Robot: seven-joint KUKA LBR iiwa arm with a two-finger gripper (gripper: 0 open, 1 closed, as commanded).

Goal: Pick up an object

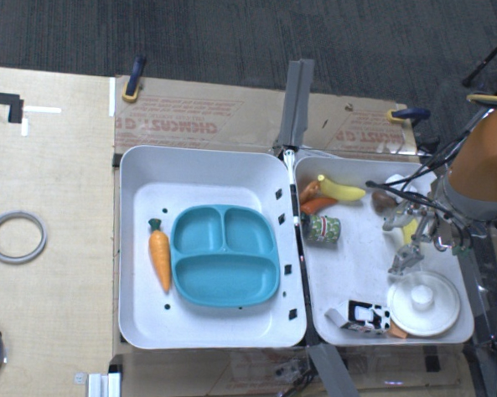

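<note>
Your claw (408, 260), grip state indiscernible, hovers just above the lid (424, 301); descending here, you risk skidding off its smooth dome.

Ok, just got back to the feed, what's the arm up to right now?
The grey arm with the orange band has its two-finger gripper low over the right white bin, just above the round white lidded dish. Nothing shows between its fingers, so no pick yet. That bin also holds a yellow banana, a small green can and a black-and-white cow-patterned toy. The left white bin holds a teal divided plate and an orange toy carrot beside it.
</note>
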